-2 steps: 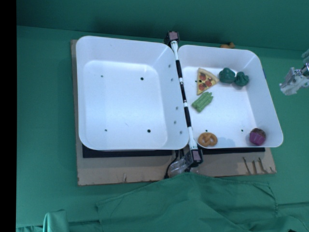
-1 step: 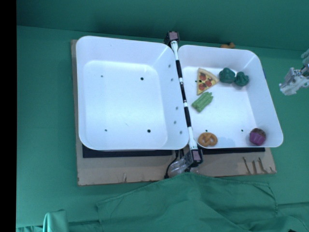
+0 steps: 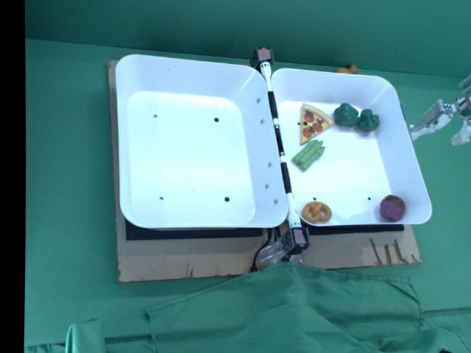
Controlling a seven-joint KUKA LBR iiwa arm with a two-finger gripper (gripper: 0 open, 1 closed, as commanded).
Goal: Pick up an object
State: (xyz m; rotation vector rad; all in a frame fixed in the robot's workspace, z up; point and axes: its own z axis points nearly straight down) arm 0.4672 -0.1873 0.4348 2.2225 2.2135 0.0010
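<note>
Gripper (image 3: pixel 447 125) is getting cut off by the frame edge right of the right bin (image 3: pixel 412 160); small orange object (image 3: pixel 347 69) behind that bin is staying unidentifiable.

Even, bright, green-tinted overhead light washes the left bin's (image 3: pixel 193 157) floor into soft glare, casts faint shadows, and leaves the whole view slightly soft.

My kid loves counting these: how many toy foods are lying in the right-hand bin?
6: a pizza slice and two broccoli pieces near the far wall, asparagus by the divider, a pretzel and a purple piece along the near wall.
</note>
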